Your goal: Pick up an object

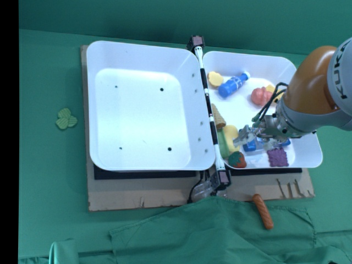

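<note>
your tool (250, 138) sits low in the right bin (308, 158), near its front edge, right over a small blue object (263, 144) w/ a white patch on it. looks like the blue piece lies flat on the bin floor, partly hidden under the tool, so you can't tell its full shape. can't tell if the tool is open or closed, and nothing shows it lifting anything.

around it in the same bin: a blue bottle (233, 84) w/ white cap lying tilted near the back, a yellow piece (215, 79) just beside it, a pink-orange lump (260, 95) toward the right, a tan cone (218, 116) along the divider side, a yellow-green item (228, 139) just left of the tool, a strawberry-like red/green toy (237, 159) at the front, and a purple flat square (278, 157) at front right.

left bin (143, 106) has a white floor w/ a few dark dots. both bins rest on cardboard (110, 194) on a green-covered table (49, 202). a green leafy toy (66, 119) lies on the cloth well left of the bins, an orange carrot-like stick (263, 210) in front of the right bin. backdrop is green too.
</note>
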You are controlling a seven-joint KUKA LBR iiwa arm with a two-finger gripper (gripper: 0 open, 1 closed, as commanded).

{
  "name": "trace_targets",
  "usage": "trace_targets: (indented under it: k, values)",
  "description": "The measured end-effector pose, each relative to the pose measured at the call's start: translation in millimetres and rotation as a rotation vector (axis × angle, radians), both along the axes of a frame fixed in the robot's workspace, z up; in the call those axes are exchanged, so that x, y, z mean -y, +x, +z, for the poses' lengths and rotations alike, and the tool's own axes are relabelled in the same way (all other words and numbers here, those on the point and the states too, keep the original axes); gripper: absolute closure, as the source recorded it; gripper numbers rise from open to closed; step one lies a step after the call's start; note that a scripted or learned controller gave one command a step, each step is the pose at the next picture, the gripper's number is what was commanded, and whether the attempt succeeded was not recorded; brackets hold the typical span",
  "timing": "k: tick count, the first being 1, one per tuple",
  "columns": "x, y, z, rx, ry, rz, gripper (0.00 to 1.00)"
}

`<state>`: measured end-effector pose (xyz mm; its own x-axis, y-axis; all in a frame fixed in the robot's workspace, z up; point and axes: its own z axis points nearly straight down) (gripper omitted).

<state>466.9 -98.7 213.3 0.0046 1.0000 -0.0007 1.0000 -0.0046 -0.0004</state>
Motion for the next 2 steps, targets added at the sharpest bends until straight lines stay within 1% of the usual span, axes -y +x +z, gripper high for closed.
trace_targets:
  k: [1,2]
  values:
    - [4,35,-8,0.005,0.0,0.002,0.0]
    - [7,6,-28,0.026,-0.005,-0.001,0.0]
